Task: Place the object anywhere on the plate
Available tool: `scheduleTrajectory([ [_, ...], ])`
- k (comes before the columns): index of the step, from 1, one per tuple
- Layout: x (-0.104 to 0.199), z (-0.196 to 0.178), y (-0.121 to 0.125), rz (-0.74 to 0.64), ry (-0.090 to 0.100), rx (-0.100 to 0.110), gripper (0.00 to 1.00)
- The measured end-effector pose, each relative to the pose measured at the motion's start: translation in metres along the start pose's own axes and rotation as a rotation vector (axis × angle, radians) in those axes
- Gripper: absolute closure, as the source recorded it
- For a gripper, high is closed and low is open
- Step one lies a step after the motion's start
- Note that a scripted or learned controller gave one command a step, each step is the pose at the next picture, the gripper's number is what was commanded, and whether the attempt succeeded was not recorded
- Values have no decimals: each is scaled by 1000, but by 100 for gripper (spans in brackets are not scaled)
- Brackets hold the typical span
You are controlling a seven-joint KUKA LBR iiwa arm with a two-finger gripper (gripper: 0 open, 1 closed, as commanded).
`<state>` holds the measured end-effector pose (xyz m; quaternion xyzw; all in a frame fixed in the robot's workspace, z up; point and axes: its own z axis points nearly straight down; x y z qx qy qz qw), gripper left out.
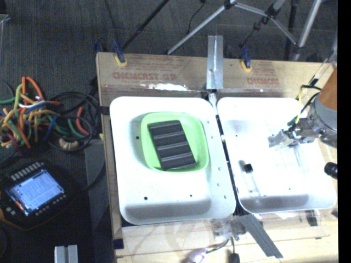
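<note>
Two white bins side by side on bench [164,73], split by a metal bar [215,64] at the rear.

Left bin [164,201]: green plate [201,141] sits up-centre, tilted slightly. Dark ridged block [171,144] lies on plate, fully inside its rim, long side running rear to front, about four ridged segments. Bare white floor of bin in front of plate and along left side; small dark dots scattered on floor.

Right bin [285,196]: small dark bit [247,167] with a thin clear stick-like piece trailing toward the front, near left-front part of bin. Hard to tell what it is. Rest of floor bare white with faint glare.

Arm [330,100] enters from right, orange band at far right edge, grey wrist below it. Gripper [288,137] over right half of right bin, pointing left, roughly level with bin's middle. Fingers [276,140]: too blurred and small, cannot tell whether spread or pressed together; nothing seen between them. Well apart from plate and block, with bin wall between.

Edges: bins touching at the middle wall, rims rounded. Cardboard-coloured bench edge behind bins with clips [117,56]. Open room inside right bin left of gripper, and across front half of left bin.

Off bench, left: coloured cable tangle [33,111], handheld pendant [34,190] with lit screen. Tripod legs [258,10] behind bench.
</note>
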<state>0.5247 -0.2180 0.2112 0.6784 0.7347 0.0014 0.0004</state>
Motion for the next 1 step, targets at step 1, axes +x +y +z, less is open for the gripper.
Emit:
scheduleTrajectory([
  [1, 0, 0, 0, 0, 0, 0, 0],
])
